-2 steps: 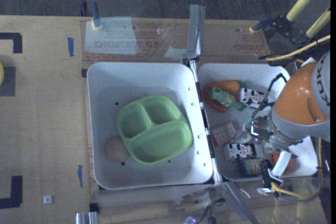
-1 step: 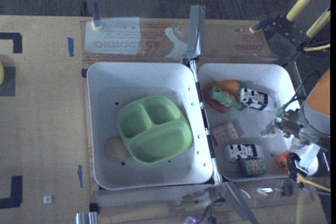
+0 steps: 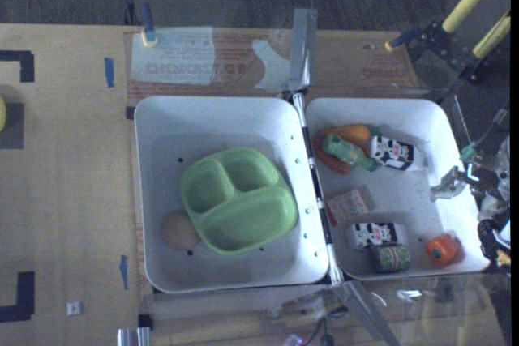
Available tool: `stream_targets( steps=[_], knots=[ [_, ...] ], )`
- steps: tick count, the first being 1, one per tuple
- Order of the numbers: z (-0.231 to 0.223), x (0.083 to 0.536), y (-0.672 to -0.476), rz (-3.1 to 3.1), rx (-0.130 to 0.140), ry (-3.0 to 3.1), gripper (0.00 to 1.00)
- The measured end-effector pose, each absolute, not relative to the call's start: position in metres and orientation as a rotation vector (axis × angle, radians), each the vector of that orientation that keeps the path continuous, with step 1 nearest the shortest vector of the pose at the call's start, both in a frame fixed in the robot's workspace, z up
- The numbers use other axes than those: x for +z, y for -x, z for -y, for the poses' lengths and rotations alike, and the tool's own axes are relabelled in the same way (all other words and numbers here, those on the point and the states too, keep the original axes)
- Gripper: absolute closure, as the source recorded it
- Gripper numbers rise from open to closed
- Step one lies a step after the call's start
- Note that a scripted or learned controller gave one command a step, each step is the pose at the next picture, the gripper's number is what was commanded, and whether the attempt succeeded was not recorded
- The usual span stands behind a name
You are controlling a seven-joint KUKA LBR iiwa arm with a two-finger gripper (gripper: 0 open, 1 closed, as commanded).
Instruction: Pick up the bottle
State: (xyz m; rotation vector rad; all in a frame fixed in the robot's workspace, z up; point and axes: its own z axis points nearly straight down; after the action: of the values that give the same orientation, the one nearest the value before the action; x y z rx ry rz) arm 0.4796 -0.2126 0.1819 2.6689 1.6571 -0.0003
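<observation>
Look to the right edge of the table: your tool [image 3: 454, 184] sits just at the right wall of the right bin [image 3: 422, 111], roughly midway down that wall, a small metallic shape with dark cabling behind it. You cannot tell how it is set from this angle, and nothing shows in its grip.

Nearest to it inside the right bin, down in the front right corner, lies a small orange fruit-like toy [image 3: 443, 249]. Just left of that, along the front wall, a dark green can [image 3: 391, 257] lies on its side, touching a black-and-white cow-print carton [image 3: 375, 235] just behind it. A reddish flat packet [image 3: 349, 204] lies near the bin's left wall, around the middle.

The bottle [image 3: 347, 151] you are after is in the back left part of the right bin: green, lying on its side at a slant, resting across an orange carrot-like item [image 3: 347, 134]. Its right end is just beside a second cow-print carton [image 3: 392, 152], which lies toward the back centre. The bottle is well apart from your tool.

In the left bin [image 3: 162, 121], a green divided plate [image 3: 238, 198] sits near the middle, and a tan round object [image 3: 179, 230] is tucked partly under its front left edge.
</observation>
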Motion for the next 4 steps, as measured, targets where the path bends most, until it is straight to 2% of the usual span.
stream_targets(
  steps=[1,2,4],
  knots=[
    [0.212,0.191,-0.48,-1.661,-0.002,-2.666,1.0],
    [0.209,0.087,-0.481,-1.92,0.005,-2.481,1.0],
    [0.21,0.106,-0.482,-1.915,0.007,-2.481,1.0]
  ],
)
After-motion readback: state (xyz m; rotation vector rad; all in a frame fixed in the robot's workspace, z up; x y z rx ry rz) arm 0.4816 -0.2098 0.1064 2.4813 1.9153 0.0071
